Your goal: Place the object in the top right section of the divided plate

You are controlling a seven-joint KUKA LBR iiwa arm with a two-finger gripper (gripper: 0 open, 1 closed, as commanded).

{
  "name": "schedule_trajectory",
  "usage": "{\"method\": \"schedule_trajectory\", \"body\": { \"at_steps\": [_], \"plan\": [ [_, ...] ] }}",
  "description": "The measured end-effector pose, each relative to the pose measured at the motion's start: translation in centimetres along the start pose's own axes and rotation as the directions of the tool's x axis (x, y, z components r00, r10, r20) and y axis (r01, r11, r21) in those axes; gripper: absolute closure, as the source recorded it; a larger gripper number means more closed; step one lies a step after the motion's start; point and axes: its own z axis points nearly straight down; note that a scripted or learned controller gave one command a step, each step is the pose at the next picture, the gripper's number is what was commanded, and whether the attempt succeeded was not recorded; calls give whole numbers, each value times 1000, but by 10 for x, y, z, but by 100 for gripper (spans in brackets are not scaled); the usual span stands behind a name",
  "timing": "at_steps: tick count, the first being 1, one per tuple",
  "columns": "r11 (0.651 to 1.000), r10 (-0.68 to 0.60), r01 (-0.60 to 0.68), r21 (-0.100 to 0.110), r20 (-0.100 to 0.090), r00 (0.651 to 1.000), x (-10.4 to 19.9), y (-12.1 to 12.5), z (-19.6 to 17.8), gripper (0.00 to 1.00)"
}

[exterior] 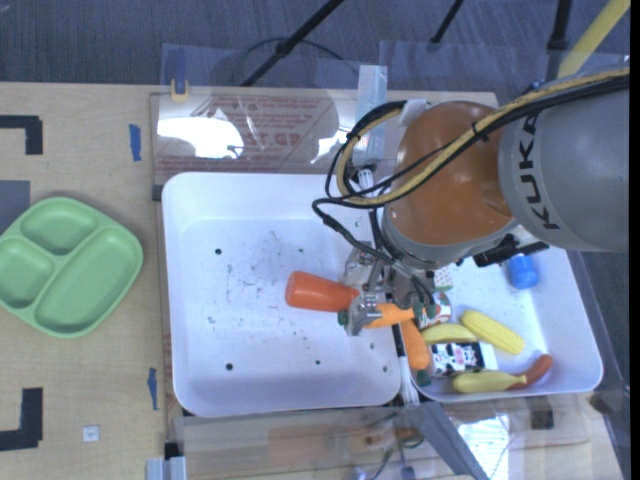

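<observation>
Gripper (372, 303) sits low at the left bin's (200, 218) right edge, seemingly closed on the toy carrot (318, 292), which juts leftward. Arm (560, 168) slants in from upper right. Green divided plate (66, 265) lies well apart, left.

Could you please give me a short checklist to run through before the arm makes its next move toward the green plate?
1. Carrot at the gripper: ok, it lies in the left bin, right beside the gripper.
2. Carrot between the fingers: cannot tell, the wrist hides them.
3. Divided plate upright on the bench: ok.
4. Top right section of the plate free: ok, bare green.
5. Carrot lifted off the bin floor: cannot tell.
</observation>
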Motion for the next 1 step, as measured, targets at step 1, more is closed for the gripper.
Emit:
{"method": "schedule_trajectory", "body": {
  "at_steps": [1],
  "plan": [
    [968, -251, 252, -1, 4, 968, 12, 49, -9, 100]
  ]
}}
